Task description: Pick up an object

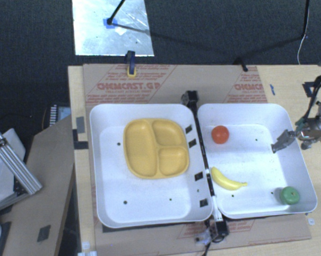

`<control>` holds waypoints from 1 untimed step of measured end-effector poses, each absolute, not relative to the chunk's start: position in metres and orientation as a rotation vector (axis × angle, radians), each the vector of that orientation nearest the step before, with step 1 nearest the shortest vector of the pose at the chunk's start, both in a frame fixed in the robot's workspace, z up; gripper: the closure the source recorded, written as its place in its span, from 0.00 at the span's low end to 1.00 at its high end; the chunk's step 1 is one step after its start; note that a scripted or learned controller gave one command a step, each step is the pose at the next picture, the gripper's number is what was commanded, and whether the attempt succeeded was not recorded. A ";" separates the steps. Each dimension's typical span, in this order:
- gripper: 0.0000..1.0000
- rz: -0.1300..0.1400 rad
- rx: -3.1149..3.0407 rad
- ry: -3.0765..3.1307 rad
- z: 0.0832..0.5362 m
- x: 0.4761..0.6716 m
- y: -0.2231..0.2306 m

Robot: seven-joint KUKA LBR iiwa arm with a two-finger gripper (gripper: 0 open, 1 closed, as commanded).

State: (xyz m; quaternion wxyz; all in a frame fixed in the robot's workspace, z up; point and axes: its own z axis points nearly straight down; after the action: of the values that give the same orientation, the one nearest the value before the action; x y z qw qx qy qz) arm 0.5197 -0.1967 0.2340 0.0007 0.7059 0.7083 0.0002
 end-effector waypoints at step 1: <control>0.00 -0.001 2.221 2.224 0.192 0.519 -0.196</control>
State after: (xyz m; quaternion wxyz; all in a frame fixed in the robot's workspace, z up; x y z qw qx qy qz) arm 0.5187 -0.1964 0.1923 -0.0007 0.7067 0.7075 -0.0005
